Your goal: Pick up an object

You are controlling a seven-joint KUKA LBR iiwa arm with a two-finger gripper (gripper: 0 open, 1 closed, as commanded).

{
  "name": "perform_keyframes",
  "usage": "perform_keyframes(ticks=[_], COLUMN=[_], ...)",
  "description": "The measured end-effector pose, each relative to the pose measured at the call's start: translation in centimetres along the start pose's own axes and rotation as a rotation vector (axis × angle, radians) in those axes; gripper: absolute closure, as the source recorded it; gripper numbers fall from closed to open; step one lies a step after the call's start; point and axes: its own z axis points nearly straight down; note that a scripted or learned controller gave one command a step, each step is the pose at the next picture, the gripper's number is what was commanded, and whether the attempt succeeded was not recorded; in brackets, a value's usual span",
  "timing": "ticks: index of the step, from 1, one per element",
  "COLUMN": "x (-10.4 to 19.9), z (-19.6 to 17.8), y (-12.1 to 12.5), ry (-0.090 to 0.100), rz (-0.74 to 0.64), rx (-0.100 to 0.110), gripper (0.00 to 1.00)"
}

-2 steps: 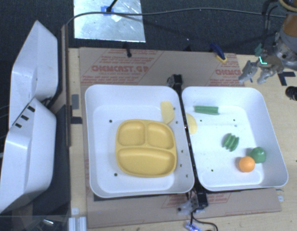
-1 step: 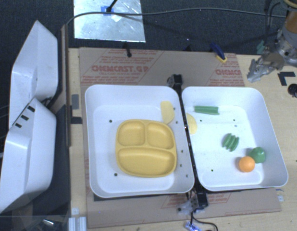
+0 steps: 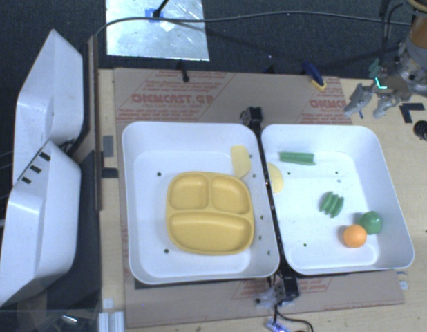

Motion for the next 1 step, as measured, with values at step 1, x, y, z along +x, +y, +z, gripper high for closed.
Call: perform_keyframes(ticks=[1], x=[-3.57], z=[16.35], y=[-8.57], ry=[0.003], rz=[0.008], rx=[0.015], gripper=[0.0])
